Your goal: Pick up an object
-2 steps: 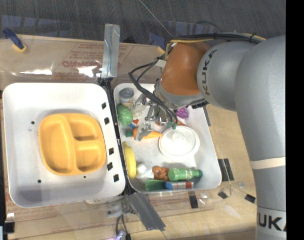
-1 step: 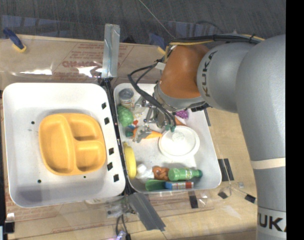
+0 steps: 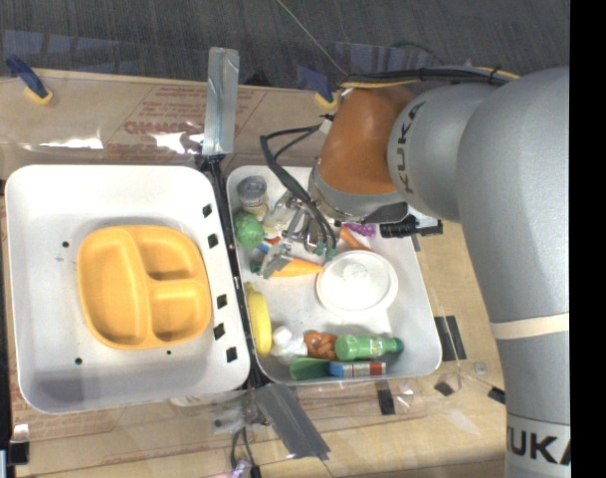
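Observation:
My gripper is down in the right bin, at its upper left part, and the orange band of the wrist hangs above it. Its tip sits among a green round item, an orange carrot-shaped piece and a small jar. A white round dish lies just to the right of the tip. Along the bin's near side lie a yellow banana, a green bottle, a brown-orange toy and a red-and-white tube. Nothing is visibly lifted.
The left bin holds a yellow divided plate. A black divider with clips runs between the bins. Cables loop from the wrist over the right bin's far wall. The large grey arm covers the bench's right side.

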Tool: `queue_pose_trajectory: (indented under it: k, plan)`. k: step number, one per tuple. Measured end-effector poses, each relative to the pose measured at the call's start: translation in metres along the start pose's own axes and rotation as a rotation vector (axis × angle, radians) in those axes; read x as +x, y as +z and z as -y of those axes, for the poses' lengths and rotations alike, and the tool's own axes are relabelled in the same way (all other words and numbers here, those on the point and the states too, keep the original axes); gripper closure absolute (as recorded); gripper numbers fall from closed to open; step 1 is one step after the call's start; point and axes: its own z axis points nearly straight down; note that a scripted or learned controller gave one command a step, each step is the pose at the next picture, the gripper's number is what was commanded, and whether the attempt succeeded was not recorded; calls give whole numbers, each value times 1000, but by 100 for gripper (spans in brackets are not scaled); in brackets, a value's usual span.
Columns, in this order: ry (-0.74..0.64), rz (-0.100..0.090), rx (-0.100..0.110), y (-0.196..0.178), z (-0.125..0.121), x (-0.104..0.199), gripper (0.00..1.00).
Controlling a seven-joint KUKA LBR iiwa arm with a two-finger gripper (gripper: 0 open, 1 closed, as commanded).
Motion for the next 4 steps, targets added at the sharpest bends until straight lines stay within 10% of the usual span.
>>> queue_pose_trajectory:
  k: [3,4]
  plan:
    - [-78,1,1,0,4,4,0]
    - [-85,7,1,-13,2,2,100]
